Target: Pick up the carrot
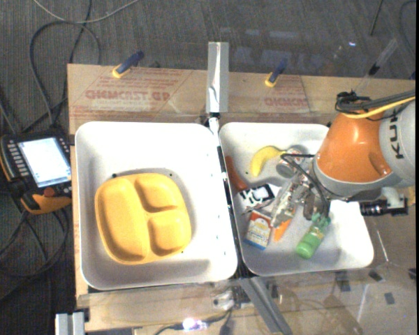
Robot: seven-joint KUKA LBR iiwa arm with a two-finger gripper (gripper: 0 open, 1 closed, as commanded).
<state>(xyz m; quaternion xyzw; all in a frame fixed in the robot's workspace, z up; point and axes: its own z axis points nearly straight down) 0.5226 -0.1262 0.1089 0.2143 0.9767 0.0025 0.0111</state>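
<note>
The cardboard-covered bench (153,96) carries faint red printing too washed out to read, and two blue-and-yellow clamps (128,63) pin its far edge. On it sit two shallow white bins side by side: the left bin (98,142) holds a yellow sectioned tray (145,216), and the right bin (349,253) is crowded. The grey arm with its orange band (354,152) reaches in from the right and covers much of the right bin's upper right part. Its gripper (291,199) hangs low over the clutter in the middle of that bin; whether it is spread or pressed together cannot be told against the objects beneath. Left of the bench a handheld control pendant (36,165) lies on the floor, its screen lit but illegible. In the right bin, a banana (264,159) lies near the far wall, a green bottle (311,239) near the front, and a small carton (259,230) with an orange and blue label, unreadable, beside it. A black-and-white packet (257,195) shows large white letters, partly hidden. The carrot (282,225) seems to be the slim orange piece just under the gripper, between carton and bottle. A reddish-brown strip (234,176) hugs the left wall.
</note>
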